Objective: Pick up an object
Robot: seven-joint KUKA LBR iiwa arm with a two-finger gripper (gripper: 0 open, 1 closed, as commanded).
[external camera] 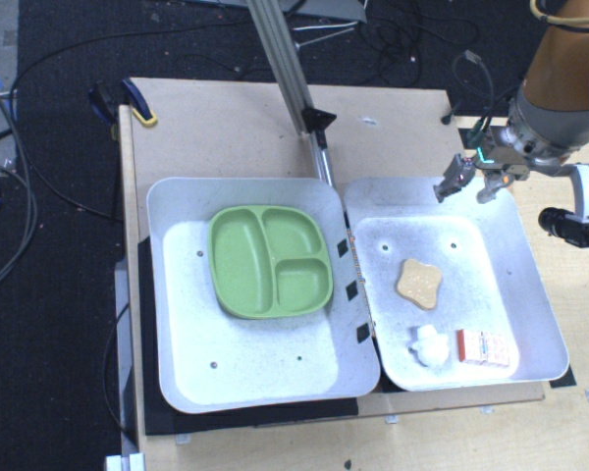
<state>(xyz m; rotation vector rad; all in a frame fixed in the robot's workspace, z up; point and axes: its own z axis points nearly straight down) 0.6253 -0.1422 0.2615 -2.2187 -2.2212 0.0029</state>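
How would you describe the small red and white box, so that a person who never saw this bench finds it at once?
Look at the right white bin, the one without the green plate. Go to its near right corner, where the red and white box lies flat. Beside it are a white crumpled lump and a tan toast-shaped piece; only the box is rectangular with red print.

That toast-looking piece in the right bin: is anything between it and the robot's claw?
Nothing visible. The gripper hangs over the far rim of the right bin, and the toast-shaped piece lies on bare bin floor nearer the camera. The small white object and the red-and-white packet lie beyond it, at the near edge.
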